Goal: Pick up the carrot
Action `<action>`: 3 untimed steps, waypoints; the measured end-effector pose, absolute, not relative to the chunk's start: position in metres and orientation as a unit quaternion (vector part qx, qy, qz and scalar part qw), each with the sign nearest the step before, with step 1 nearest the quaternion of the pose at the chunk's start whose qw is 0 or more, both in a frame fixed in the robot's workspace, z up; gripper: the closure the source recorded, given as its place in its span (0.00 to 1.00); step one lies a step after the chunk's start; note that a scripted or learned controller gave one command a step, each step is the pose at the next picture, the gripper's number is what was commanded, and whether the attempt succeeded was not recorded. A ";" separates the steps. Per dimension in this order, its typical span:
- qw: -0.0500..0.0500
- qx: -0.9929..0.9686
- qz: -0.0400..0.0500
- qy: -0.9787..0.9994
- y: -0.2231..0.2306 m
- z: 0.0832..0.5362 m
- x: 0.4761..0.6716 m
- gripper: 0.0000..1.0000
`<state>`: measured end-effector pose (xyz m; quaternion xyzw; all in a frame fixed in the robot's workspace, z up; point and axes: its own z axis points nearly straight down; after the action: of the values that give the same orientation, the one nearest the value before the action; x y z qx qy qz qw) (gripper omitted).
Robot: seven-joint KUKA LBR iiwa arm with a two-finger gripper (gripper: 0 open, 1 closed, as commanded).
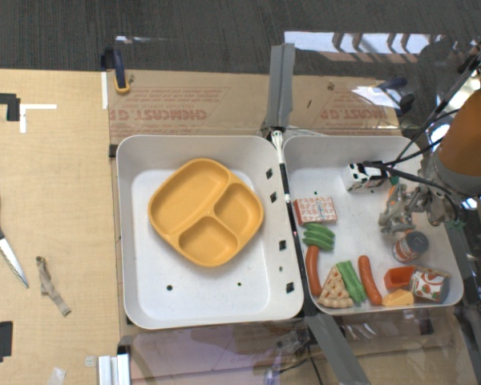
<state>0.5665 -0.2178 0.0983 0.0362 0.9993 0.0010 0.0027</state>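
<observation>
Right, camera view: the pincer (397,215) is hovering over the right bin (345,147), in the clutter at its far-right side. Blur and cables are hiding the tip, so I can't tell how open it is or whether it's gripping anything.

I'm reading the carrot (369,279) as the orange stick lying down-frame and slightly left of the pincer, near the bin's front wall. Its long axis is running roughly up-down in frame, top end leaning left. A green veg stick (351,281) is sitting just beside it on the side away from the pincer, and a red cup (398,277) is close on the near side. A small can (409,247) is sitting between pincer and carrot, a bit right.

A similar reddish stick (313,269) is lying further left, so the ID is a judgement.
</observation>
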 end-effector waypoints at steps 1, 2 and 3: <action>0.001 0.031 0.001 1.000 -0.177 0.094 0.622 1.00; 0.002 0.024 0.000 1.000 -0.222 0.279 0.606 1.00; 0.002 0.024 0.000 1.000 -0.222 0.279 0.606 0.00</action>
<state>0.6056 -0.2223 0.2791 0.0241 0.9997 0.0000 0.0018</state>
